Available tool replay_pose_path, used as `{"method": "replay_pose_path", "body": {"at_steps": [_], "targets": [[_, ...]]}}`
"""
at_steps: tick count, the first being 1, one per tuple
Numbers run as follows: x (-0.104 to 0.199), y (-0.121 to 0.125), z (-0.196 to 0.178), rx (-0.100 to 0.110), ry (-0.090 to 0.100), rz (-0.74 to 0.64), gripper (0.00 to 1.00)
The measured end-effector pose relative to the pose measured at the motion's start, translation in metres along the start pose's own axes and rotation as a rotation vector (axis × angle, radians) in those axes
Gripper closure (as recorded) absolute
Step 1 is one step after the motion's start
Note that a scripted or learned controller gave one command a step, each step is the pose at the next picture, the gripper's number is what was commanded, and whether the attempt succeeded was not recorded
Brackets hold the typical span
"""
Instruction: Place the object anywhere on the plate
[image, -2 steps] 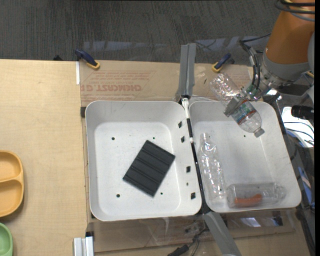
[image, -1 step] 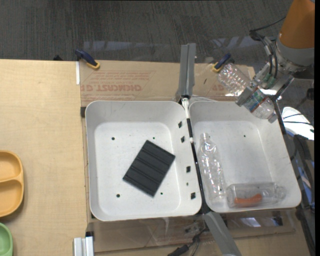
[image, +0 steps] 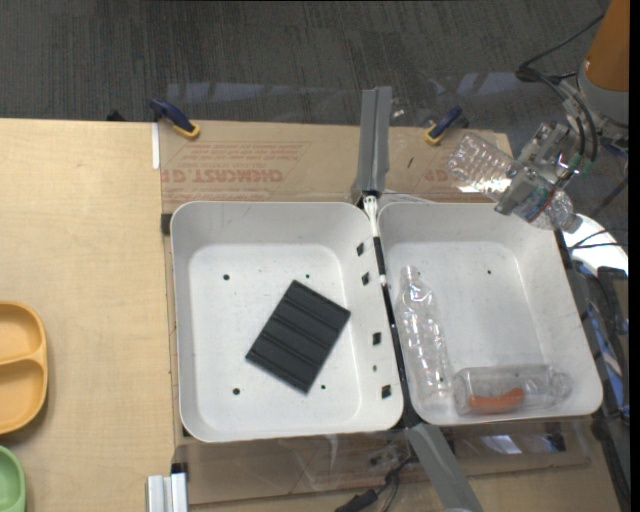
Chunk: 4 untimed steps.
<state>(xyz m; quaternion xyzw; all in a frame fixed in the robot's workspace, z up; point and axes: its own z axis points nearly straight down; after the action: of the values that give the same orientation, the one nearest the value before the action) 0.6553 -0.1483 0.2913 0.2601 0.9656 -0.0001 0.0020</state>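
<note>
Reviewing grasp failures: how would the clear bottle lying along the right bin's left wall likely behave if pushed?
The clear bottle looks empty and thin-walled, so probably light and easily dented. It lies on its side, so a sideways push would likely roll it. Its glossy plastic may slip between fingers.

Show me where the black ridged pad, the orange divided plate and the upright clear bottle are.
black ridged pad (image: 298, 335), camera view, centre of its top face
orange divided plate (image: 18, 368), camera view, its middle divider
upright clear bottle (image: 421, 335), camera view, mid-body
</note>
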Motion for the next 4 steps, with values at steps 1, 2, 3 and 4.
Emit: {"method": "replay_pose_path", "body": {"at_steps": [1, 2, 3, 4], "targets": [[-0.021, -0.066, -0.014, 0.0, -0.001, -0.181, 1.0], [-0.008, -0.08, -0.022, -0.002, 0.001, -0.489, 1.0], [-0.026, -0.069, -0.032, -0.003, -0.002, -0.937, 1.0], [-0.041, -0.06, -0.039, -0.003, -0.004, -1.228, 1.0]]}}
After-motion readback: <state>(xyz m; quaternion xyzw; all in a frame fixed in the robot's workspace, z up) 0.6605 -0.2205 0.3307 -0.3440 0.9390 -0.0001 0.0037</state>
